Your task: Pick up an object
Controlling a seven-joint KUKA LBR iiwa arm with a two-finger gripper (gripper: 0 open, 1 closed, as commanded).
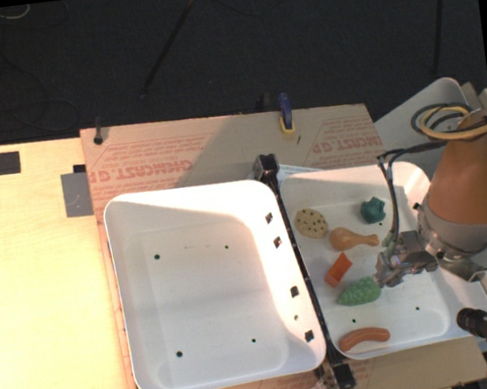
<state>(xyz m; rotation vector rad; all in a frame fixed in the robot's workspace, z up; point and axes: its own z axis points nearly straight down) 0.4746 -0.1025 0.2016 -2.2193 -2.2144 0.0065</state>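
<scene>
Green bumpy toy (359, 291) lay in the right bin (438, 319), just beside the hand (389, 270), whose grip state could not be told. Around it sat an orange-red block (338, 269), a drumstick (352, 238), a cookie (311, 222), a teal piece (373, 209) and a sausage (364, 337). The left bin (130, 248) adjoined, both on cardboard (176, 158) over the pale wooden worktop (36, 305), dark floor beyond.

Gripper (394, 269) low in right bin (429, 320), just at 3 o'clock of green bumpy toy (359, 291). Red block (338, 269) at toy's 11 o'clock; sausage (364, 337) at its 6. Cookie (311, 222), drumstick (352, 238), teal lump (373, 209) toward 12.
</scene>
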